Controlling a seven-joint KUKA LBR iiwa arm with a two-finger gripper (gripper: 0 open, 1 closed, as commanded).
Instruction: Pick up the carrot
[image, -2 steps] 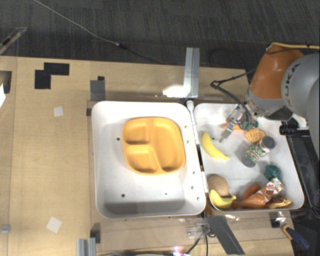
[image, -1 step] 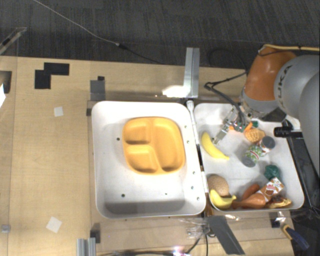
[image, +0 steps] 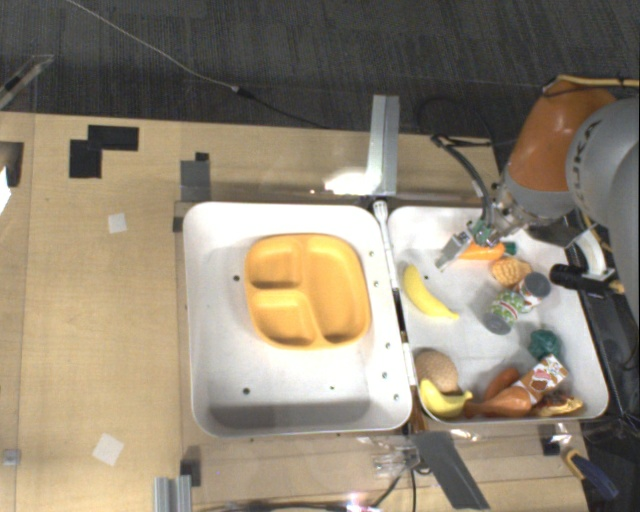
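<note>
The carrot (image: 482, 253), small and orange with a green top, lies near the back of the right bin (image: 590, 400). My gripper (image: 470, 243) reaches down from the grey and orange arm at the upper right and sits right over the carrot's leafy end, touching or nearly touching it. The gripper's grey tip points down-left past the carrot. Whether the carrot is actually gripped is hidden by the wrist.
A bread-like piece (image: 510, 270), a can (image: 505, 312) and a banana (image: 428, 293) lie close to the carrot. More toy food crowds the bin's front edge. The left bin (image: 210, 380) holds a yellow divided plate (image: 303, 290). A metal post (image: 384, 150) stands behind the bins.
</note>
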